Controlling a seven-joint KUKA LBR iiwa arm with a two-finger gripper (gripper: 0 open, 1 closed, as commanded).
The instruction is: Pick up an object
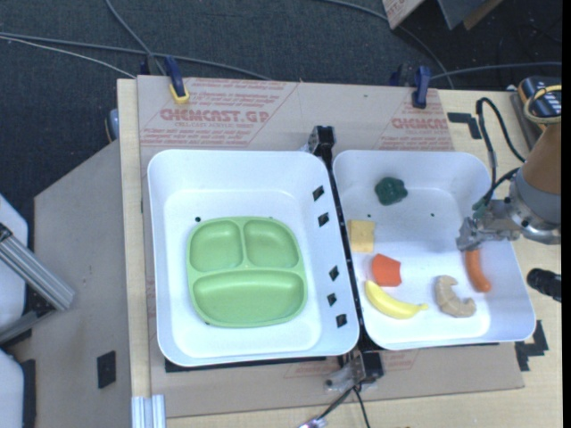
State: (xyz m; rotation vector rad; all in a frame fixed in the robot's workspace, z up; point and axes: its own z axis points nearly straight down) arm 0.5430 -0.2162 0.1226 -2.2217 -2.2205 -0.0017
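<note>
The right bin (428,172) holds several toy foods. A dark green broccoli-like piece (390,190) lies near its back, and a pale yellow block (361,236) sits by its left wall. An orange-red chunk (385,270), a yellow banana (393,303) and a curved tan piece (455,297) lie along the front. An orange carrot-like stick (479,273) lies by the right wall. My gripper (473,237) is low at the right side of this bin, right at the upper end of the orange stick. Whether it grips the stick is unclear.
The left bin (169,194) holds a green divided plate (245,270). Black clips line the wall between the two bins (330,239). A cable loops beside the arm at the right (489,136). Clamps hold the board at the back edge (419,86).
</note>
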